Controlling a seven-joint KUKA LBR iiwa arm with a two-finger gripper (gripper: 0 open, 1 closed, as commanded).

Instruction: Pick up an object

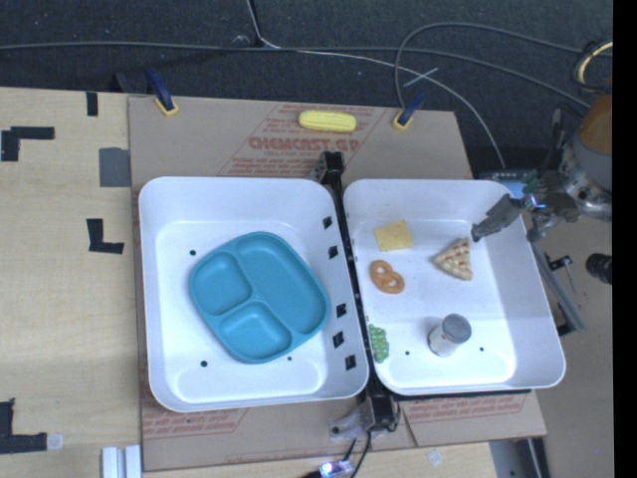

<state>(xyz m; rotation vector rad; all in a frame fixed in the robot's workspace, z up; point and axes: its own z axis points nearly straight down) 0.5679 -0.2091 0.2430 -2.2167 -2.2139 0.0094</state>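
- Gripper (520, 219) is seen at the right bin's (498, 371) upper right rim — finger state cannot be told; nothing is seen held.
- Nearest candidate — pizza slice toy (454, 259), just beside it.
- Cheese block (393, 236), pretzel (387, 277), small can (449, 334) are left untouched.
- Pickup is judged not yet done.

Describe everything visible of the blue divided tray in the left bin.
The blue divided plastic tray is a rounded rectangle with three sunken compartments: one on its left, one along its upper right, one at the bottom. It looks smooth, matte and holds nothing. It lies flat on the floor of the left shallow white bin, turned at a slant to the bin's walls, roughly central and apart from all of them. Nothing else touches it.
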